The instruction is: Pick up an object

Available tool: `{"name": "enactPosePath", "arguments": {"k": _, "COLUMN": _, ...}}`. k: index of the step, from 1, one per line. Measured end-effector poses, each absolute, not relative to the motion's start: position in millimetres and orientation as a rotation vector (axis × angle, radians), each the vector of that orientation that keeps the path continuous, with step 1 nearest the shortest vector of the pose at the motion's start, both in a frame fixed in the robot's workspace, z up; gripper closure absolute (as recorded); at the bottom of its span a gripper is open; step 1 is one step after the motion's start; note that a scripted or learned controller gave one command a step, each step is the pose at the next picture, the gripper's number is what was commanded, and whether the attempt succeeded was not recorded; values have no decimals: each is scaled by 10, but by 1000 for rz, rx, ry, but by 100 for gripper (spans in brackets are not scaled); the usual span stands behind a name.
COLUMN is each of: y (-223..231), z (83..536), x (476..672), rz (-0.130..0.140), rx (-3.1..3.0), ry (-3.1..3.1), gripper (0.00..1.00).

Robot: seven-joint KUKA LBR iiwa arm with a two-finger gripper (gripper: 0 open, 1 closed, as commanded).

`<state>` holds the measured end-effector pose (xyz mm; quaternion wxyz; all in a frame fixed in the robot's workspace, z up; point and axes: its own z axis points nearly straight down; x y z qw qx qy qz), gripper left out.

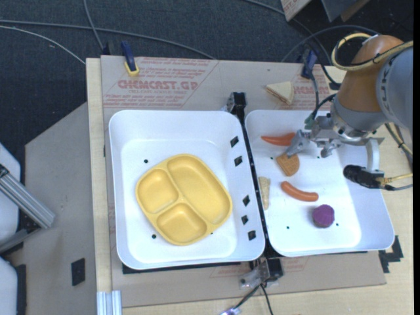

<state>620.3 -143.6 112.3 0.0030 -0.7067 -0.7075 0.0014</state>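
Note:
The right bin holds several food pieces. A red-orange chili-shaped piece lies near its back left. A round brown biscuit-like piece sits just in front of that. An orange sausage lies at mid-bin, a purple plum-like ball to its front right, and a pale wedge against the left wall. My gripper reaches in from the right and hangs just above the brown piece, between it and the chili piece. I see nothing held in it.
The left bin holds a yellow divided plate. A sandwich wedge lies on the bench behind the right bin. Cables and a black connector trail over the right bin's right side beside the arm.

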Motion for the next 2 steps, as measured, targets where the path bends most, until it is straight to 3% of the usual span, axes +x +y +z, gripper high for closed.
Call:
{"name": "enactPosePath", "arguments": {"k": 1, "y": -1440, "z": 1271, "x": 6222, "rz": -2, "rx": -2221, "ry": -2223, "gripper": 100}}
{"name": "enactPosePath", "arguments": {"k": 2, "y": -1444, "z": 1925, "x": 6263, "rz": -7, "rx": -2225, "ry": -2228, "gripper": 100}}
